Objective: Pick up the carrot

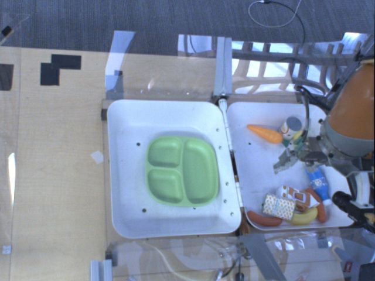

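The orange carrot (265,134) lies flat in the upper left part of the right bin (252,180), with its tip pointing left. My gripper (285,160) hangs over the middle of that bin, a little below and to the right of the carrot and apart from it. It is open, and nothing sits between its fingers. The grey arm with its orange band (351,107) reaches in from the right.
A small jar with a grey lid (291,126) stands just right of the carrot. A blue packet (318,182), a yellow box (276,206), a red sausage (263,219) and a banana (304,217) crowd the bin's lower right. A green divided plate (181,170) lies in the left bin (126,157).
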Motion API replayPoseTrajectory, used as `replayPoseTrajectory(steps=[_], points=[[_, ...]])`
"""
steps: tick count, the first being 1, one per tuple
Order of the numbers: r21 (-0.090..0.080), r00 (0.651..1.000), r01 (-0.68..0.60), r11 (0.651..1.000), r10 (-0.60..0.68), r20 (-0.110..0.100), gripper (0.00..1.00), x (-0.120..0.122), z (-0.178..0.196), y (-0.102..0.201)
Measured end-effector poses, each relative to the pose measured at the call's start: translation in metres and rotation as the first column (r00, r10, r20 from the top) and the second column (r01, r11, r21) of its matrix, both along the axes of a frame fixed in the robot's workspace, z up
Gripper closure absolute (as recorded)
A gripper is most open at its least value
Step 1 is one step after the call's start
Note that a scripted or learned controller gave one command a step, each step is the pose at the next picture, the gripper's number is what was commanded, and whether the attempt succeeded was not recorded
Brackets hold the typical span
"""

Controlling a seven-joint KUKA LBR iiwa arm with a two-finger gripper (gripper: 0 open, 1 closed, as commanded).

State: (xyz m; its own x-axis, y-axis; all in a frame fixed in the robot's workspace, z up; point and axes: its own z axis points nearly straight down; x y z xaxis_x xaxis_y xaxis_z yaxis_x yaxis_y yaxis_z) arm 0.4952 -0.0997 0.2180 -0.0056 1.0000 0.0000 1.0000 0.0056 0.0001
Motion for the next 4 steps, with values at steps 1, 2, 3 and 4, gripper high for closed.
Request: replayPoseTrajectory(steps=[1, 2, 3, 4], points=[[-0.001, 0.970, -0.242, 0.970, 0.242, 0.003, 0.00, 0.075, -0.029, -0.037], [-0.002, 0.929, -0.370, 0.929, 0.370, 0.005, 0.00, 0.116, -0.125, -0.050], [0.037, 0.830, -0.552, 0.833, 0.553, -0.077, 0.00, 0.153, -0.132, -0.065], [0.020, 0.828, -0.557, 0.830, 0.557, -0.063, 1.00, 0.157, -0.123, -0.066]])
